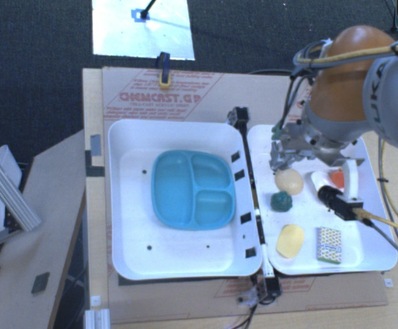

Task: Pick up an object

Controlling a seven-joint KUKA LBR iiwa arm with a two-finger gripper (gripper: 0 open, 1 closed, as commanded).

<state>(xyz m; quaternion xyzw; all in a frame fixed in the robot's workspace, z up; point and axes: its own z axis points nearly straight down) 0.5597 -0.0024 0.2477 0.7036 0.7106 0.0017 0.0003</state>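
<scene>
From my remote station I watch the arm (364, 67) reach in from the right and bend down over the far part of the right bin (384, 249), its gripper (281, 157) hanging just above a cream egg-shaped object (289, 181); how its hand is set, I cannot tell. Near that object lie a dark green lump (281, 201), a yellow piece (290, 240) and a patterned block (329, 244). The left bin (127, 252) holds a blue divided tray (193, 189).
</scene>
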